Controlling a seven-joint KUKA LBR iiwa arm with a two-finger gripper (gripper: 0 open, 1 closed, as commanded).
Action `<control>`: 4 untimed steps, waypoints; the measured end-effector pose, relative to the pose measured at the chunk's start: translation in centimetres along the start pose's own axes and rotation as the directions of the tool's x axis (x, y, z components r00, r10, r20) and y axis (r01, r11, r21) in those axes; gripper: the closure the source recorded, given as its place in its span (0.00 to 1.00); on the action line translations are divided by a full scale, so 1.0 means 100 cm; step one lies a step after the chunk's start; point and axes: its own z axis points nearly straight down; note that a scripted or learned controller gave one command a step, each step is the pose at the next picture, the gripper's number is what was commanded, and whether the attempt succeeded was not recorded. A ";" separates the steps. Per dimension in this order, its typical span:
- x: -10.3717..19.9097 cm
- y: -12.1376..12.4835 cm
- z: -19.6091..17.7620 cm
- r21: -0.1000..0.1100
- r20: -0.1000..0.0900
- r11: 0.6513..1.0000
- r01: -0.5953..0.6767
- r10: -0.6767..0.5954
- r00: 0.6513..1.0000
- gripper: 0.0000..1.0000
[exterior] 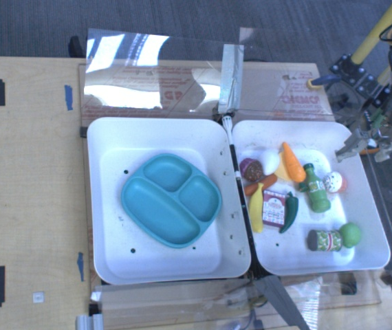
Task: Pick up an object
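The right bin holds several toy foods. An orange carrot lies near the middle, beside a green bottle and a white egg. A maroon piece, a yellow piece, a red box and a dark green pepper crowd the bin's left side. A can and a green ball rest near the front. My gripper hangs above the bin's far right rim, apart from all of them, with nothing seen in it.
The left bin carries a teal divided plate. A clear plastic sheet and a metal post stand behind the bins. A yellow pole and cables sit at the upper right.
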 end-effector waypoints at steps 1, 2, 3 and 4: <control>0.003 0.031 0.124 0.010 -0.002 0.995 -0.102 0.102 0.995 0.00; 0.035 0.048 0.177 -0.006 0.001 1.000 0.006 -0.006 1.000 0.00; 0.035 0.046 0.169 -0.002 0.002 1.000 0.004 -0.004 1.000 1.00; 0.084 0.076 0.067 0.002 0.000 1.000 -0.001 0.001 1.000 1.00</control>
